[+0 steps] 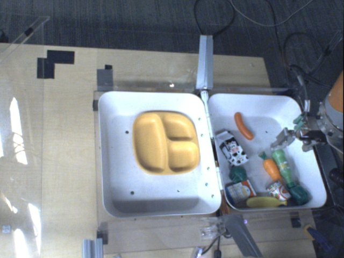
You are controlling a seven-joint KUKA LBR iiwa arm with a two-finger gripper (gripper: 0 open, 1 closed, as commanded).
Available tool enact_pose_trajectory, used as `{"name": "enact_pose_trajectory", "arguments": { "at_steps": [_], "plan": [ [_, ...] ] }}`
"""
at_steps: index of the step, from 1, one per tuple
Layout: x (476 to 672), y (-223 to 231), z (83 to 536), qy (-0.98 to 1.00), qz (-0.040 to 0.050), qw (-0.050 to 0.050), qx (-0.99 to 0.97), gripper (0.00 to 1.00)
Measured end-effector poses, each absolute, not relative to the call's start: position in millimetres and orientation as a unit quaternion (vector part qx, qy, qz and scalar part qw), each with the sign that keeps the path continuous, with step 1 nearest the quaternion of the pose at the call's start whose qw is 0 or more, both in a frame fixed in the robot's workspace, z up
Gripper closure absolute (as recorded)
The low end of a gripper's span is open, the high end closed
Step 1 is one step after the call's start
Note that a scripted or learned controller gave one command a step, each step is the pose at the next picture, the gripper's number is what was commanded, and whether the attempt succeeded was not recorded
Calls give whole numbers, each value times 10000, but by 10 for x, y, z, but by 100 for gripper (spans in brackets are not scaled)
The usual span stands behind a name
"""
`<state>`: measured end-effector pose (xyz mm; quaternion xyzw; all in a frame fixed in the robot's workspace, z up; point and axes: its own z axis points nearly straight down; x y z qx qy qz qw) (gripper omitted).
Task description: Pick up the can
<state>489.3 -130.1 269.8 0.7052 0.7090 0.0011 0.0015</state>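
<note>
- the gripper sits over the right bin, near its right edge, and its grey fingers stand apart with nothing between them.
- the can is hard to pick out; my best guess is the small white cylinder with black-and-white print, lying on its side near the left wall of the right bin, about midway along it.
- that can lies well apart from the gripper, toward the other side of the same bin, and nothing touches it from above.
- so, judging by how things lie, the pick is not yet done: no grasp, no lift, and the approach has not reached the can.
- what is left: bring the open fingers across the bin over the can, descend, close on it, and raise it.
- other things share the right bin: a sausage near the back, a carrot and a green bottle just below the gripper, a banana along the front edge.
- the left bin holds a yellow divided tray at its middle, which plays no part in this task.
</note>
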Motion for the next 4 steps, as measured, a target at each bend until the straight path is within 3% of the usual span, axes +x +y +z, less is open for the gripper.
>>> {"name": "enact_pose_trajectory", "arguments": {
  "at_steps": [1,2,3,4],
  "plan": [
    [4883,-1015,2746,7330,15,16,6802,0],
    [4883,-1016,2745,7330,14,16,6803,0],
    [5542,-1144,1322,7851,16,23,6194,0],
    [5796,-1505,888,6993,33,57,7147,0]
  ]
}}
